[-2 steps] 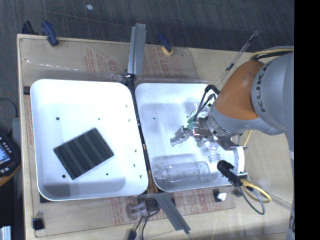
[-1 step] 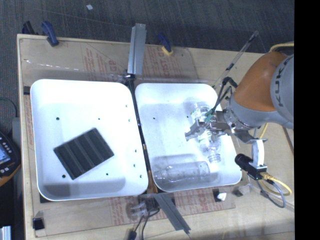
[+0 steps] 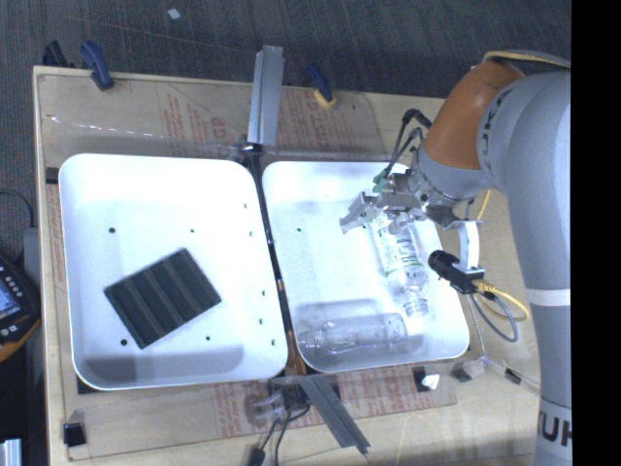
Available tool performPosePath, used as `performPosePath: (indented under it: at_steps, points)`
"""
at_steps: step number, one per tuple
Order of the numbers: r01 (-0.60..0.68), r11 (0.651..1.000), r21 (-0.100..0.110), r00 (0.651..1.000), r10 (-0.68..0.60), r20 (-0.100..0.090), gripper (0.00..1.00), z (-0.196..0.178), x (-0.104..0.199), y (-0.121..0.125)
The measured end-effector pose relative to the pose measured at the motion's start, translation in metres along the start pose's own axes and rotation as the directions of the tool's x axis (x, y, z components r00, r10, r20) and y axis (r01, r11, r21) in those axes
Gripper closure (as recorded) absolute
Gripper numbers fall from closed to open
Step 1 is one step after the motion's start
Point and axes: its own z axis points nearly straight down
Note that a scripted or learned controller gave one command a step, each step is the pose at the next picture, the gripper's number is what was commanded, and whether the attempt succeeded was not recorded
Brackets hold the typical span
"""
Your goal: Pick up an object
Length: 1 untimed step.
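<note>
gripper (image 3: 388,212) over right bin (image 3: 291,260), at far end of upright-lying clear bottle (image 3: 403,260); finger state: cannot tell. second clear bottle (image 3: 354,335) along near wall. dark ribbed pad (image 3: 162,296) in left bin (image 3: 87,192).

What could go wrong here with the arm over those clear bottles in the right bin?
1. The gripper sits above one end of the upright-lying clear bottle, so a grasp there may be off-centre and the bottle could swing or slip.
2. That bottle lies near the right bin's wall, which leaves little room for a finger on that side.
3. The second clear bottle lies close to its lower end and could get knocked.
</note>
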Motion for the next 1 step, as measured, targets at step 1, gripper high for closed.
performPosePath:
  at_steps: [1]
  points:
    - [0.023,1.000,-0.001,1.000,-0.023,0.000,0.00,-0.0426,-0.0004,-0.0364]
